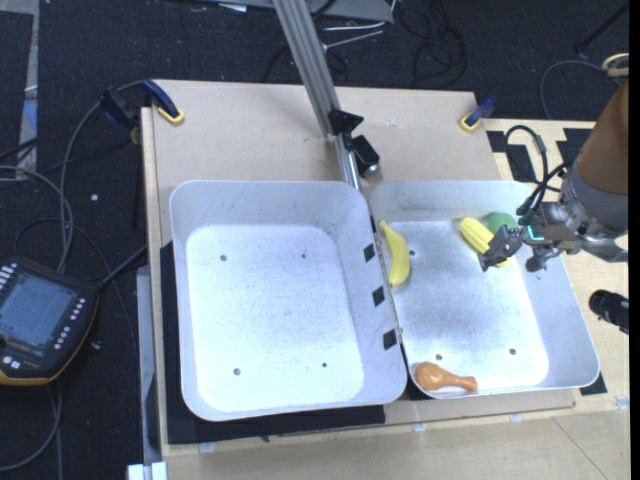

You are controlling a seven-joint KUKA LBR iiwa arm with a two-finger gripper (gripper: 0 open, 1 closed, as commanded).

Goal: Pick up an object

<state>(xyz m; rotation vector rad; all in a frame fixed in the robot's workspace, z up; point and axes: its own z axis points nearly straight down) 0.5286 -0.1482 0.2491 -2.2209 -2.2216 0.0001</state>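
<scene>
My tool (515, 248) hovers spread, grasping nothing, at the right of the frame, just beside the corn (476, 234) in the right bin (560, 298). I'm approaching; next, I should lower around it and clench.

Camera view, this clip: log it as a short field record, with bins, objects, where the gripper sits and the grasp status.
bins: left bin and right bin, side by side
right bin contents: banana by the divider; corn and green object at the far side; orange drumstick at the near edge
gripper: over the right bin, just right of the corn
grasp: nothing seen between the jaws
jaw state: cannot tell
</scene>
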